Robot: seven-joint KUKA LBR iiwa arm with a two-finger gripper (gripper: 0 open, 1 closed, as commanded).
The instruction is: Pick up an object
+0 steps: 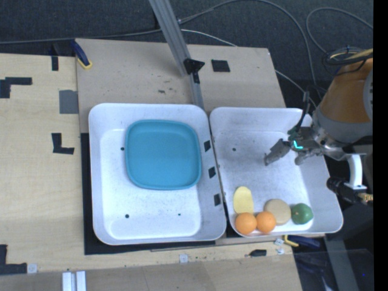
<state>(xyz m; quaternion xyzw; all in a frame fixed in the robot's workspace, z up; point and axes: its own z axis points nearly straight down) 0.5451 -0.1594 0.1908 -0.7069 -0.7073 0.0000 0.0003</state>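
Note:
Along the near wall of the right bin (254, 126) lie a yellow piece (243, 199), two orange balls (245, 223) (265, 222), a beige lump (278, 210) and a green ball (301, 213). My gripper (288, 154) hangs over the right part of this bin, above and behind those objects. Its two dark fingers (274, 152) stand apart, open, with nothing between them.
The left bin (106, 180) holds a square blue plate (163, 154). A metal pole (176, 35) slants across the bench behind the bins. Cables trail at the back right. The arm's grey and orange body (348, 102) is at the right edge.

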